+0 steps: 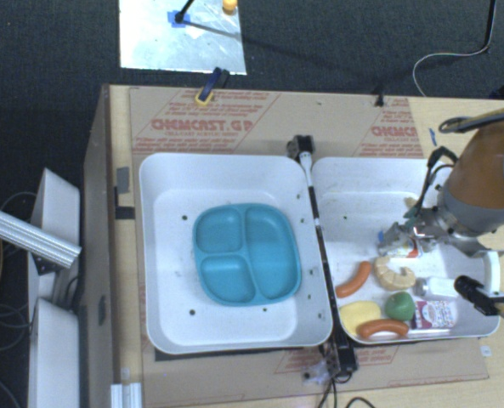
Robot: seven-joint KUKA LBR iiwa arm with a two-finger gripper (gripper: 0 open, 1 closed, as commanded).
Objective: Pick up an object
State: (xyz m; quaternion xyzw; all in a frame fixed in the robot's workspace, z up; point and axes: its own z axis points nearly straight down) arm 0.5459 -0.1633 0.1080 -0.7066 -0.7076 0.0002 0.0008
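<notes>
The toys lie heaped in the right bin (362, 177): a hot dog (353, 279), a cream ring (393, 273), a green ball (398, 305) and a small carton (436, 314). The gripper (402, 238) hangs low just above the ring; whether it holds anything, I cannot tell. A blue divided plate (246, 253) sits in the left bin (175, 185).

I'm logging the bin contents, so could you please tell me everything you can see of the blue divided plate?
The blue divided plate is a light blue, rounded-square dish that looks like matte plastic. Raised ridges split it into three compartments: two side by side at the far side and one wider one at the near side. It lies flat, slightly rotated, near the middle of the left white bin, resting on the bin's floor. No object lies in its compartments, and it stands apart from the bin's walls.
</notes>
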